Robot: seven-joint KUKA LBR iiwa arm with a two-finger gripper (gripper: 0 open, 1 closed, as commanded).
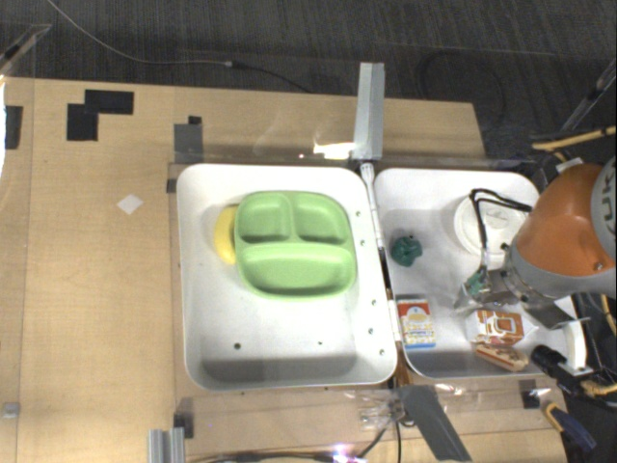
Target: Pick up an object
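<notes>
Gripper [479, 287], finger state indiscernible, sits low in the right white bin [434, 210] over the small printed orange-and-white packet [498, 326]; an off-centre descent risks nudging it against the near wall.

One fixed camera above my bench, angled down on two shallow white plastic bins [193, 287], moderately distant
</notes>
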